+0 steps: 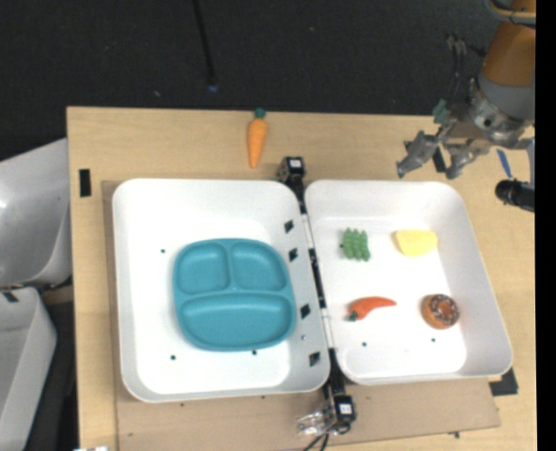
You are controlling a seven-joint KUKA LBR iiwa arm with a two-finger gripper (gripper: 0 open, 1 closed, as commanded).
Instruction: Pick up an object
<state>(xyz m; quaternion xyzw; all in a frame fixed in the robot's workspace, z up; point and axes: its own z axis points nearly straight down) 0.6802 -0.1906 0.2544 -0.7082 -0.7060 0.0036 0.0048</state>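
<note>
Above the far right corner of the worktop (90, 125), beyond the rim of the right bin (475, 252), the tool (436, 161) is seen hanging from the grey arm with its orange band (511, 50); its two fingers are spread apart and nothing is held between them. Four small objects are laid in the right bin, well apart from one another: a green bumpy piece (355, 244) and a yellow piece (415, 242) toward the far side, a red pepper (369, 306) and a brown round doughnut-like piece (440, 311) toward the near side. A teal divided plate (232, 293) with three compartments is set in the middle of the left bin (128, 280). An orange carrot (256, 139) with a green top is laid on the bare wood beyond the left bin, outside both bins. No brand, label or legible writing can be made out on any of these.
</note>
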